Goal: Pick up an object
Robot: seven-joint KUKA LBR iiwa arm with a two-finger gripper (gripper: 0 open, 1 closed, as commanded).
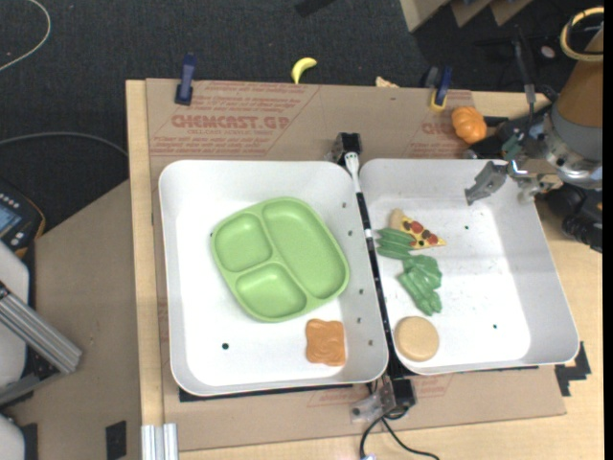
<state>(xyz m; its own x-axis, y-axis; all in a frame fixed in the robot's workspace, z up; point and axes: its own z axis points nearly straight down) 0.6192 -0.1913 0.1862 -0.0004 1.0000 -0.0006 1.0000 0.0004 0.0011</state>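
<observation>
The right bin (517, 286) had bare floor across its right half, its objects crowded against the left wall. The bench was brown board over dark carpet. The gripper (482, 185) hung over the bin's far edge, its grip state indeterminate; the pizza slice (419, 229) lay left and nearer, well apart.

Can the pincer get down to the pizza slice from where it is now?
Probably yes. The pincer hovers over the right bin's bare far corner, and nothing lies between it and the pizza slice, though green toys touch its near side.
</observation>
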